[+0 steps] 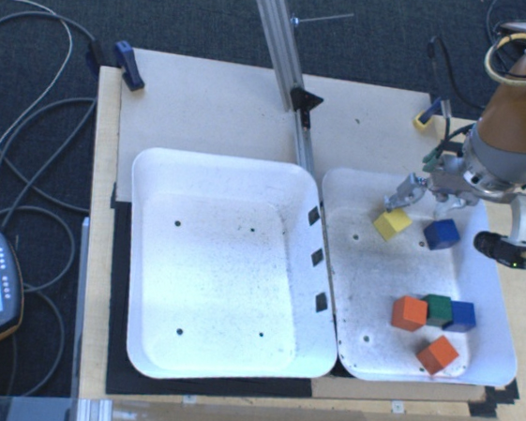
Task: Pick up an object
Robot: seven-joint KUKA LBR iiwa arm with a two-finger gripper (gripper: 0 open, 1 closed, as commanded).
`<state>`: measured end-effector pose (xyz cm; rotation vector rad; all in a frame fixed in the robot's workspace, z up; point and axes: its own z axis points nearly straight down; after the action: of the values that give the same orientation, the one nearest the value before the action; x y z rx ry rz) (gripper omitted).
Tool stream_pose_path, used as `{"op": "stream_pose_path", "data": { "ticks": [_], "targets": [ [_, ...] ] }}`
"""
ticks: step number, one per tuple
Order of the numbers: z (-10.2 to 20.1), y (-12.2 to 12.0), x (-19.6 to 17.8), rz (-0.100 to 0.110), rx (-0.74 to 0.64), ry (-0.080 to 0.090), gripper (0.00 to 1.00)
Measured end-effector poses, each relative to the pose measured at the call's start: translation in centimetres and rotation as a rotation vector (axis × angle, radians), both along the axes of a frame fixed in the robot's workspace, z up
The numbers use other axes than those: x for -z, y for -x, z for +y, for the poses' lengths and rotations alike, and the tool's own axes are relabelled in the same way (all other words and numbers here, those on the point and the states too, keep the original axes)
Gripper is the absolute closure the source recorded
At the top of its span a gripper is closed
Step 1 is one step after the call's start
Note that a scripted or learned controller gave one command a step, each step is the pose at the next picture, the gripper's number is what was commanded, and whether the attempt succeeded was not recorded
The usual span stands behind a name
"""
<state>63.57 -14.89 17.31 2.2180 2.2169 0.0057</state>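
overhead view of a table (209, 104) bearing two shallow white bins. the left bin (154, 174) sits at centre frame; the right bin (359, 192) holds every block. the end effector (406, 198) hangs low at the upper right, just above a yellow block (392, 223), apparently lined up to grasp it; whether its fingers are spread or pressed together cannot be told. a lone blue block (441, 234) lies beside. lower right, an orange block (409, 313), green block (438, 309) and second blue block (461, 316) touch in a row, another orange block (437, 354) below.
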Motion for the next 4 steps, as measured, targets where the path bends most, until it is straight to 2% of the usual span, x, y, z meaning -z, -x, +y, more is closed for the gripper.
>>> {"op": "stream_pose_path", "data": {
  "ticks": [1, 2, 3, 4],
  "targets": [
    [2.2, -0.3, 7.7, 0.013, -0.002, -0.003, 0.00],
    [2.0, -0.1, 6.4, 0.022, -0.001, -0.005, 1.00],
    [2.1, -0.4, 6.3, 0.009, -0.002, -0.003, 0.00],
    [2.1, -0.3, 5.2, 0.014, -0.002, -0.005, 1.00]
  ]
}}
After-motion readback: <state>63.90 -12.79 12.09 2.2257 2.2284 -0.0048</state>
